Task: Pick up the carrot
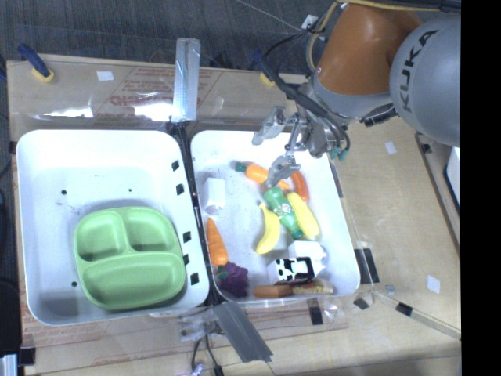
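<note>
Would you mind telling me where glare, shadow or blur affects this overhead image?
In the camera view, glare streaks the clear sheet behind the bins; soft shadow fills the left bin's near corner beside the green tray; the gripper looks slightly blurred above the carrot, while the banana is reasonably sharp.

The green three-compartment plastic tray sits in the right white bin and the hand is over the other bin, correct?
Not quite. The camera view shows the green three-compartment plastic tray in the left white bin; the hand is over the right white bin.
</note>
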`<state>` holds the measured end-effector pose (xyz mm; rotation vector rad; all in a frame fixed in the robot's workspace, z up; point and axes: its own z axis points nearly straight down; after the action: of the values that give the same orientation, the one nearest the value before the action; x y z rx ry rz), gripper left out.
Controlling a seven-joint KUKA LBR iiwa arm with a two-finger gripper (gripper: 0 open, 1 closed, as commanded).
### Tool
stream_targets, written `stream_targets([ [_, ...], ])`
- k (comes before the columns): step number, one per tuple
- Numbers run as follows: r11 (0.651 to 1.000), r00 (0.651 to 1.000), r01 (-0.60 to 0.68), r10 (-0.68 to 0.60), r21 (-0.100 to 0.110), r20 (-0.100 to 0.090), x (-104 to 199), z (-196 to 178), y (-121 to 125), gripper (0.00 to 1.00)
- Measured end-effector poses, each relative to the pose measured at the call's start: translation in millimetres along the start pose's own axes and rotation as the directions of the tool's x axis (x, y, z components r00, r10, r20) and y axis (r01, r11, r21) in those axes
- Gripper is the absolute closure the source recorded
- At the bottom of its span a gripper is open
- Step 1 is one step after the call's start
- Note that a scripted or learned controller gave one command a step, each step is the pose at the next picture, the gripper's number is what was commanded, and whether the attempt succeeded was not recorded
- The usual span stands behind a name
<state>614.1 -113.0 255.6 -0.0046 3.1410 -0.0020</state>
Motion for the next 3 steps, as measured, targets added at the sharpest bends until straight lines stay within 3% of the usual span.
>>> stream_targets([
  [1, 0.999, 0.999, -0.036, 0.036, -0.001, -0.006, -34.2, 76.1, -51.8, 0.00],
  [2, 0.998, 0.998, 0.067, -0.067, -0.004, -0.005, -25.5, 166.1, -37.1, 0.00],
  [3, 0.997, 0.997, 0.072, -0.072, 0.000, 0.004, -29.0, 151.0, -36.5, 1.00],
])
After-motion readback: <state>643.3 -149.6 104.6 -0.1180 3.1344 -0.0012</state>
